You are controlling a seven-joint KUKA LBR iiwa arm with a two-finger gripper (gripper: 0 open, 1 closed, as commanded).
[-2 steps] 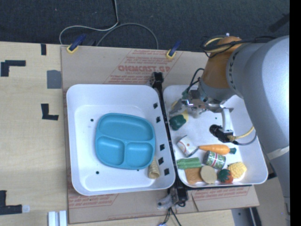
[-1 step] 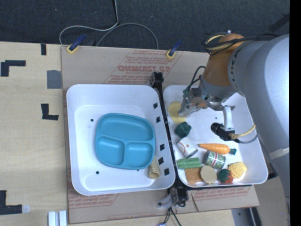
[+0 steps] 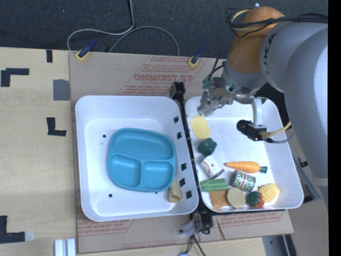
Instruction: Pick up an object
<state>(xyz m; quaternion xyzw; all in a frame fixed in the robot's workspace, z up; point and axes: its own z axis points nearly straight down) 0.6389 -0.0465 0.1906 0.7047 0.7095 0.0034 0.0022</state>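
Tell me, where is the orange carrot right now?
The orange toy carrot with a green top lies in the right white bin, toward its near end. It sits just above the small green-and-red can, and right of the white tube.

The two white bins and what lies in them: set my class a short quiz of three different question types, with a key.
1. True or false: the blue tray lies in the left bin.
2. Which toy lies nearest the gripper? A carrot; B yellow lemon-like piece; C corn cob.
3. Fill in: the tin can lies in the ___ bin.

Key: 1 true; 2 B; 3 right.
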